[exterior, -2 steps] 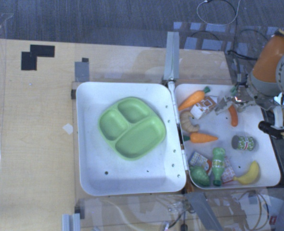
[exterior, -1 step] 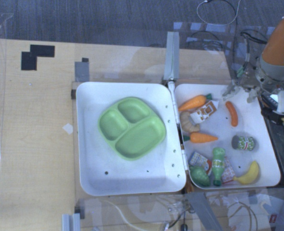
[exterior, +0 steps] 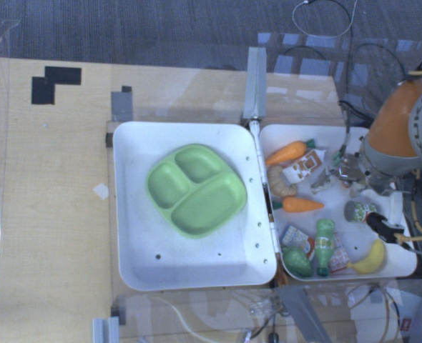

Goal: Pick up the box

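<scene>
Probably a robotics lab: wooden bench (exterior: 46,213), loose cables (exterior: 325,9), grey carpet (exterior: 125,13).

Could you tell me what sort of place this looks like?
Probably a robotics lab: a grey arm reaches over two white bins, one holding toy carrots, on a wooden bench.

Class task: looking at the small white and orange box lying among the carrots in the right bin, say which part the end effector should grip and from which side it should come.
Grip the box across its short sides, coming straight down from above: it seems to lie flat, top face exposed, with a carrot pressed along its upper edge.
</scene>
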`<act>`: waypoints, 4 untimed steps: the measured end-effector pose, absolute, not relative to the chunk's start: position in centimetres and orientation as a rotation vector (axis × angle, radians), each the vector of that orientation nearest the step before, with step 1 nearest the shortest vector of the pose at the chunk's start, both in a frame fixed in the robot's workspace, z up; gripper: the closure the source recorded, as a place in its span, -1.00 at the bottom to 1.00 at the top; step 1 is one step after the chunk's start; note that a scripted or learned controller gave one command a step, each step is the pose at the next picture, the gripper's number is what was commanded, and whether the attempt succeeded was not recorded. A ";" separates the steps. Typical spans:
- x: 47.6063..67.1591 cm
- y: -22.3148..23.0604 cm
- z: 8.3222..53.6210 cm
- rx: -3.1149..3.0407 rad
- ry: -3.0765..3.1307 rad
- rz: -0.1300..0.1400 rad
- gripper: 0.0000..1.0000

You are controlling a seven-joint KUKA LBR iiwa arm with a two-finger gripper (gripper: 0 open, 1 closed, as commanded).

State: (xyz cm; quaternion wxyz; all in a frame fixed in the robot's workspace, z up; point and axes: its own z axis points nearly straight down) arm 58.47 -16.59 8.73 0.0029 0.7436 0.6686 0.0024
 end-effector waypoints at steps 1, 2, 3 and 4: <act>67.1 -17.4 8.5 2.306 2.125 0.005 -1.00; 52.2 -19.1 9.3 2.394 2.037 -0.001 -1.00; 52.3 -19.1 10.0 2.395 2.038 -0.001 1.00; 52.3 -19.1 10.0 2.394 2.038 -0.001 -1.00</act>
